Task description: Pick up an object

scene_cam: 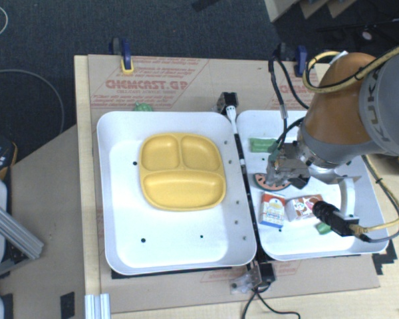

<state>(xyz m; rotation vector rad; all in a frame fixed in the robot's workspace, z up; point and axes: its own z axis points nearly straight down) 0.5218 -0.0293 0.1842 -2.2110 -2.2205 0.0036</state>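
The gripper (277,176) hangs low in the right bin (299,246); whether it grasps anything I cannot tell. Just below it lie a small white packet (273,212) and a red-brown packet (303,207). A yellow divided plate (182,171) sits well apart, in the left bin (120,211).

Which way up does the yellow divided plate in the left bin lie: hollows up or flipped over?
Hollows up. The yellow divided plate shows its three hollows and raised dividers, lying flat in the left bin.

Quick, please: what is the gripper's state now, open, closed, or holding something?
Gripper: low in the right bin, state cannot be told.
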